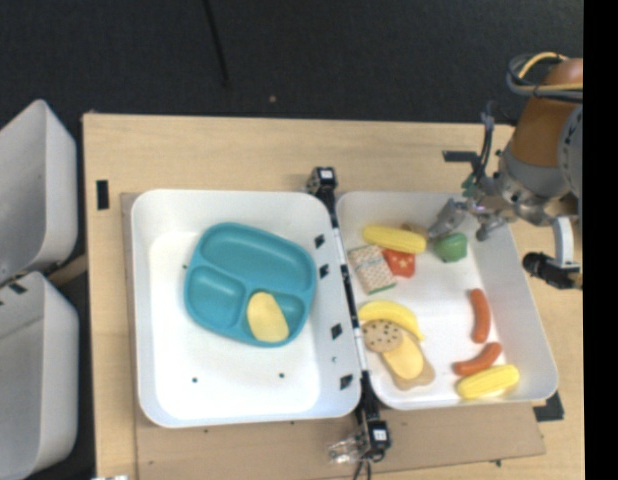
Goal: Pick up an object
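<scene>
My gripper [466,223] hangs over the far right corner of the right bin [519,298], its two fingers spread apart and open. A small green object [451,247] lies in the bin just below and between the fingertips, and I cannot tell whether they touch it. To its left lie a yellow banana-shaped piece [394,237], a red piece [400,262] and a speckled cracker [370,267]. Nearer the front are a second banana [390,315], a cookie [381,336], a bread slice [408,361], two sausages [479,313] [477,358] and a yellow piece [487,381].
The left bin [164,368] holds a teal divided plate [244,268] with a yellow food piece [267,318] in its near compartment. A ridge with black clips [341,298] separates the bins. The arm's orange band [539,133] stands above the bench's right edge.
</scene>
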Robot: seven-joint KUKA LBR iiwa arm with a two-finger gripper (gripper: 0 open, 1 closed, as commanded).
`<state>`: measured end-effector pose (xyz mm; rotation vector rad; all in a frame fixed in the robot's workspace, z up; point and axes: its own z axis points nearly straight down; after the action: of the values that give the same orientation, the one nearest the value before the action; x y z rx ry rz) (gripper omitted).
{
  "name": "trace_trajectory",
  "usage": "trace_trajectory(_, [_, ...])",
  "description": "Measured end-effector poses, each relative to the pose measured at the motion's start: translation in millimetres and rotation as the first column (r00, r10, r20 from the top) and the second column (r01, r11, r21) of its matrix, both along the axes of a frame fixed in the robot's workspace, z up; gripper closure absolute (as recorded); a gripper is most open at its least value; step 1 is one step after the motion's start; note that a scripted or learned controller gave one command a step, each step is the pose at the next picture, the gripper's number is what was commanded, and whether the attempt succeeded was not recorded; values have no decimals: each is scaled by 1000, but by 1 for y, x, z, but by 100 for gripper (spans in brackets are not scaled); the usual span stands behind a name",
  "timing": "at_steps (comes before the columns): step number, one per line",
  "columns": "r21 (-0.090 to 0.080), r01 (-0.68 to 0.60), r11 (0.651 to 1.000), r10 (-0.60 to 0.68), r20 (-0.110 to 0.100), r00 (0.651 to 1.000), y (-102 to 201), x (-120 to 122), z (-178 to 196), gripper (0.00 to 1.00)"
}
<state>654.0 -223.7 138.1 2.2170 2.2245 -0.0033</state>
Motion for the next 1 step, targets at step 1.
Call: trace_trajectory(1, [0,-2,1000,2,0,1000,-1,0,-39,0])
